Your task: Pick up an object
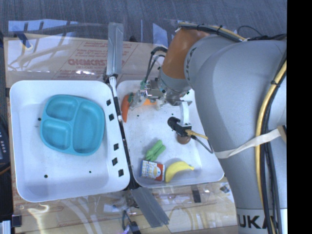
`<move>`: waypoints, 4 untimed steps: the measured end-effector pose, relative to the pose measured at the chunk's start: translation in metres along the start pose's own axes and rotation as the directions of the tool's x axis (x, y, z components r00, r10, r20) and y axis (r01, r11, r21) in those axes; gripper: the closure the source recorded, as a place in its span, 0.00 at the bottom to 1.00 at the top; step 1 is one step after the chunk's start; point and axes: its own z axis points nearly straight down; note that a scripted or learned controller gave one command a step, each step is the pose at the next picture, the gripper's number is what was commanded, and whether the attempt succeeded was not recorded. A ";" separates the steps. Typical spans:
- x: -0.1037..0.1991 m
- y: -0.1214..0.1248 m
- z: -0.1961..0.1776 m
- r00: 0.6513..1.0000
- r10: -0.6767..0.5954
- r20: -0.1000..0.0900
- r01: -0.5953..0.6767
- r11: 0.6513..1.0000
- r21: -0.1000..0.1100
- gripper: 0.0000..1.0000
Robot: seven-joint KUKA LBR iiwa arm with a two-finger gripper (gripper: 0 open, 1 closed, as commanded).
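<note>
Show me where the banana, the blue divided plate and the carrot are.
banana [178, 170], camera view, middle of its curved body.
blue divided plate [73, 124], camera view, central ridge between compartments.
carrot [125, 108], camera view, middle of its orange body.

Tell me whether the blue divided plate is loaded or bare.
Bare. The blue divided plate in the left bin shows all three compartments with nothing in them.

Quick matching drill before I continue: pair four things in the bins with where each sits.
Things:
1. blue divided plate
2. banana
3. carrot
4. green pepper

Places:
A. right bin, against its left wall near the top
B. left bin, middle
C. right bin, bottom edge, right of the small carton
D. right bin, centre, just above the carton

Pairs: 1-B, 2-C, 3-A, 4-D
</note>
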 end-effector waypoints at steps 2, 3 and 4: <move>-0.027 0.001 0.000 0.993 -0.120 -0.001 0.120 0.993 -0.002 0.00; 0.001 -0.062 0.000 0.973 -0.231 -0.002 0.231 0.973 -0.005 0.00; -0.040 -0.153 -0.001 0.942 -0.336 -0.001 0.336 0.942 -0.004 0.00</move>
